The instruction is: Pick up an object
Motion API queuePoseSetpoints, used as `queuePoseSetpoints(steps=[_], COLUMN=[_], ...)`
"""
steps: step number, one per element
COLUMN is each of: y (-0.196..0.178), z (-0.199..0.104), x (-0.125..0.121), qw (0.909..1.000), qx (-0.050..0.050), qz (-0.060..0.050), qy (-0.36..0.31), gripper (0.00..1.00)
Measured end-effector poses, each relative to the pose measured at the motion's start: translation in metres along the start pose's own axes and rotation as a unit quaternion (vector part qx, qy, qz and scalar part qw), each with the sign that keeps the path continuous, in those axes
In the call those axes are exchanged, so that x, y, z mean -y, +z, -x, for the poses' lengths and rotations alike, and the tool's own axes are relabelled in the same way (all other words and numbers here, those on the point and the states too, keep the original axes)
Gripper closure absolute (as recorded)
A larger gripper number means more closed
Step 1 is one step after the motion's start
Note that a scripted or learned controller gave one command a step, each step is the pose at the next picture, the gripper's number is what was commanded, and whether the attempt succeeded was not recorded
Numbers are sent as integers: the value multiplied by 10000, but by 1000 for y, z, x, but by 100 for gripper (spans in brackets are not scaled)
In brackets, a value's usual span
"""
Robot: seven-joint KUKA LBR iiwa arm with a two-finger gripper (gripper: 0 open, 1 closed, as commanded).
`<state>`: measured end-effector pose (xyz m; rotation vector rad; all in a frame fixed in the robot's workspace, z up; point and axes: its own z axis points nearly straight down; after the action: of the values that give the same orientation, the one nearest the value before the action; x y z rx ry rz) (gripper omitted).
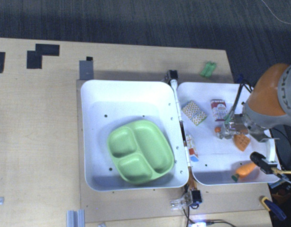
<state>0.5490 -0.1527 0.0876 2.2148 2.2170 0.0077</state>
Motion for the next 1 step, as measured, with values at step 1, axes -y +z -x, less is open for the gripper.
queuePoseSetpoints(steps=[1], y=[2], z=[24], x=[-80], qw=[10000], qx=[-5], qz=[-15], qy=[-23], gripper=[100])
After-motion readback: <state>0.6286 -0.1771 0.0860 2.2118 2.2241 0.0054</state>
